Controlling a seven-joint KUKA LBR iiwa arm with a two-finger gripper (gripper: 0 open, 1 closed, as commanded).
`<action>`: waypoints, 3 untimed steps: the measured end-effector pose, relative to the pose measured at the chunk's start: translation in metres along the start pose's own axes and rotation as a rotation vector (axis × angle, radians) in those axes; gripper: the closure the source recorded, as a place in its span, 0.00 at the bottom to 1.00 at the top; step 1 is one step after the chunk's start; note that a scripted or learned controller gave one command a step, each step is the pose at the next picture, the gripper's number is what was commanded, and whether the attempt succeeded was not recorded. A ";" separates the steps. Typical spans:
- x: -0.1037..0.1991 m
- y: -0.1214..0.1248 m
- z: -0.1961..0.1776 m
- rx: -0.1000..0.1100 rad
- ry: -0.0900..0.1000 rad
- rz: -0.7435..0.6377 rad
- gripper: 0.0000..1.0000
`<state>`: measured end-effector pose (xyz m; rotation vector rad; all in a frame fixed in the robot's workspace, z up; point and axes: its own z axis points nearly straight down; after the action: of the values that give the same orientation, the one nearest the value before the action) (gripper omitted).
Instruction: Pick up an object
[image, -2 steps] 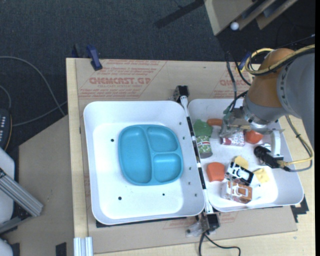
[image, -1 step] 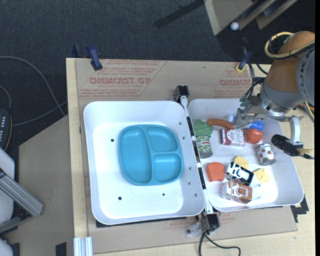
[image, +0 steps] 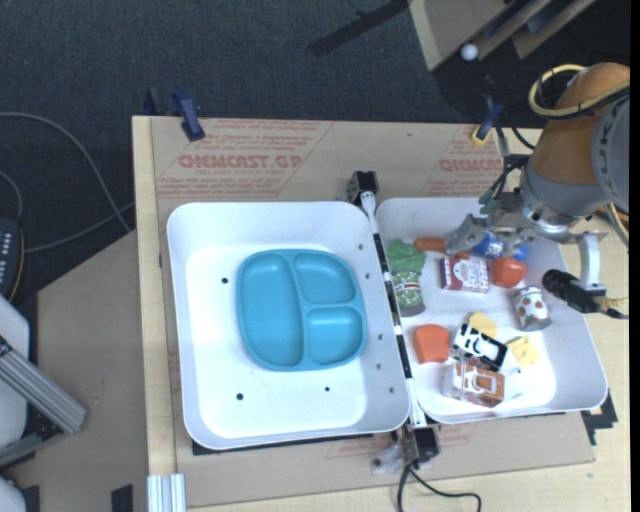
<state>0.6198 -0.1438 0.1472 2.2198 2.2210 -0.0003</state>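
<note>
Red lettering reading "CHEMCAST G.P" runs across the brown sheet (image: 250, 160) covering the table, at 12 o'clock from the left bin (image: 200, 400), which carries a blue divided tray (image: 300, 308). The right bin (image: 580, 385) holds the objects: a green-capped bottle (image: 407, 272), a red-and-white packet (image: 466, 275), an orange block (image: 432, 343), a patterned carton (image: 474, 382). The gripper (image: 492, 232) hangs at that bin's 12 o'clock edge; whether the jaws are open or closed cannot be told.

Small toys and packs lie in the right bin (image: 590, 372): a green can (image: 406, 271) (lying on its side), an orange block (image: 432, 343), and a red-and-white packet (image: 467, 274).
</note>
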 end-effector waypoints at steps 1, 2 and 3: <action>0.011 0.004 0.058 -0.006 -0.002 0.000 0.00; 0.012 0.007 0.046 -0.014 -0.003 -0.002 1.00; -0.002 0.012 -0.040 -0.003 -0.001 -0.001 1.00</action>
<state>0.6321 -0.1459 0.1874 2.2172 2.2201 0.0023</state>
